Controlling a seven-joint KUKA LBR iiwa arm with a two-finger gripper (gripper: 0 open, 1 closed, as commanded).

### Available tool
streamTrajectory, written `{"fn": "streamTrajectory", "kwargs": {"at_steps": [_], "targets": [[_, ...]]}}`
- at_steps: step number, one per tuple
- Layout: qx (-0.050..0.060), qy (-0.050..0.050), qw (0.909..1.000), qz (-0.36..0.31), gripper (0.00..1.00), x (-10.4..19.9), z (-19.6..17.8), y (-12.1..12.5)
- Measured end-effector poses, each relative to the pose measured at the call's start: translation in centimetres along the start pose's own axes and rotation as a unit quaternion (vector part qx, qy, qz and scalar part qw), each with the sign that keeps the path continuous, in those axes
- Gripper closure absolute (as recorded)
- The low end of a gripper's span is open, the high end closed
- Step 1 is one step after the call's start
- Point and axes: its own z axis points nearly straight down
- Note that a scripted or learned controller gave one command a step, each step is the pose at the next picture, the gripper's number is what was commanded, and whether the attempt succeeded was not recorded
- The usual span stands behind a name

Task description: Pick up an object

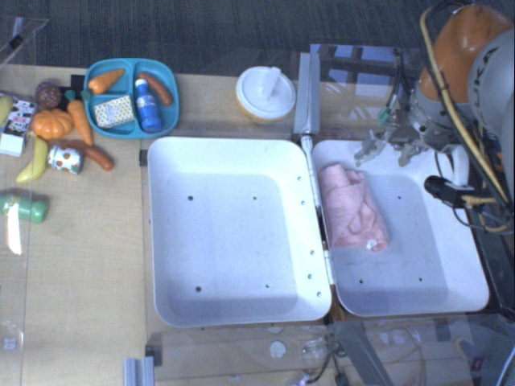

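The tabletop (80, 296) carried two shallow white bins side by side. The left bin (233, 232) lay bare, while the right bin (426, 272) held the single thing there was to pick: one pink cloth (352, 207), crumpled and lying along that bin's left wall. The grey arm (483, 63) with its orange band reached in from the right, and its tool (392, 145) hung above the far edge of the right bin, its fingers spread apart and nothing between them. It stood up and to the right of the cloth, apart from it.

By my judgement the step in hand was the approach, with no grasp yet made. The next move called for the tool to travel toward the bin's left wall until it stood over the cloth's bulk, then descend and close on a raised fold.

Outside the bins, one white lidded cup (265, 93) stood at the far side of the tabletop. To its left was one blue divided plate (165, 75) holding a few toy foods, and a scatter of further toy foods, among them one banana (34, 163), lay near the left edge.
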Motion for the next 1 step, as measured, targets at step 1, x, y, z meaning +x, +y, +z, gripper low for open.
{"fn": "streamTrajectory", "kwargs": {"at_steps": [1], "targets": [[-0.004, -0.001, 0.9964, -0.084, 0.00, -1.65, 9.33, -3.06]]}}
